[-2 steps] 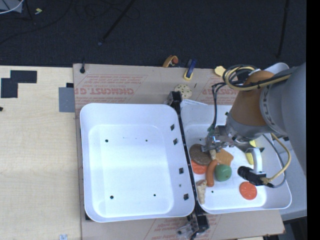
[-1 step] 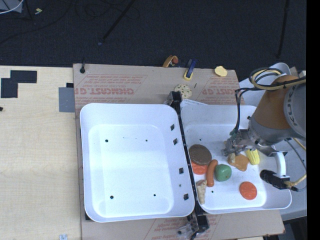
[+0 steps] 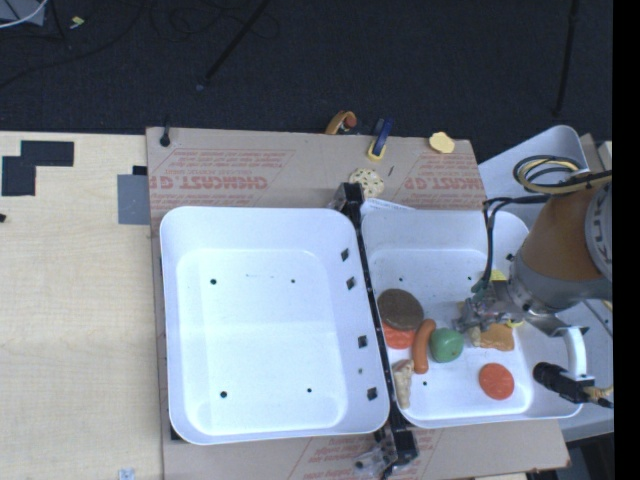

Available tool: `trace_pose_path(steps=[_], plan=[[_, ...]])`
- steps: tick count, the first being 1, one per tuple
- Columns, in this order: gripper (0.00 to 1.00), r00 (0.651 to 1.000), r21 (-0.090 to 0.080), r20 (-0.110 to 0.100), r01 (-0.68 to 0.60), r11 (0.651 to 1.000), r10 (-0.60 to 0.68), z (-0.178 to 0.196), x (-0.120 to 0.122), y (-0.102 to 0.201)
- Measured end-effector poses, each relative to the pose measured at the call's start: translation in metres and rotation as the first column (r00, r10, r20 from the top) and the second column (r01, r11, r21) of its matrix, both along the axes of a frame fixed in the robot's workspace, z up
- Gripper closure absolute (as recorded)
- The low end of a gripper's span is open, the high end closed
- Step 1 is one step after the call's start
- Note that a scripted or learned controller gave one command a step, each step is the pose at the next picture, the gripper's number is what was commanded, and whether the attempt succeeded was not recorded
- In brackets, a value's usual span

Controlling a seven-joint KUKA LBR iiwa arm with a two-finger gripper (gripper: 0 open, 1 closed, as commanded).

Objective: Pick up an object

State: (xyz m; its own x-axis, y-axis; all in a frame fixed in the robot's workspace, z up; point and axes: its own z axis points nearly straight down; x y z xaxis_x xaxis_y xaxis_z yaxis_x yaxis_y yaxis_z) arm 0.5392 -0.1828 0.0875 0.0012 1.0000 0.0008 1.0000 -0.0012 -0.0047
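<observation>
White plastic formed the two shallow bins, which were set side by side on a brown cardboard sheet (image 3: 250,173) printed with red lettering. The left bin (image 3: 185,238) was seen with small dark spots on its floor. The right bin (image 3: 440,230) held a cluster of things towards its near side. A round brown disc (image 3: 401,307) was seen near the divider, with a red piece (image 3: 398,338) just beside its near edge. An orange sausage shape (image 3: 423,346) lay just right of these, and a green ball (image 3: 446,345) was found touching or almost touching it on the right. A pale beige piece (image 3: 403,378) lay at the near left corner, and an orange-red ball (image 3: 496,380) rested apart, near the near right corner. A tan piece (image 3: 496,338) lay just right of the green ball.

The grey arm, with its orange band (image 3: 556,236), was seen reaching in from the right. The gripper (image 3: 482,314) was lowered inside the right bin, between the green ball and the tan piece and very close to both. Whether the pincer was wide, narrow or closed on anything could not be told.

On the far edge of the cardboard, a yellow lump (image 3: 442,143), a blue and yellow clip (image 3: 379,139) and a spotted ball (image 3: 365,181) were seen. A black cable loop (image 3: 545,173) lay to the far right.
</observation>
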Motion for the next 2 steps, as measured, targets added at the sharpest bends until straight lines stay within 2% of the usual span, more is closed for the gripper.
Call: trace_pose_path(steps=[1,2], plan=[[1.0,1.0,-0.002,0.012,-0.005,1.0,0.005,0.015,0.108,0.011],[1.0,1.0,0.002,-0.006,0.002,1.0,-0.002,-0.001,-0.01,0.02]])
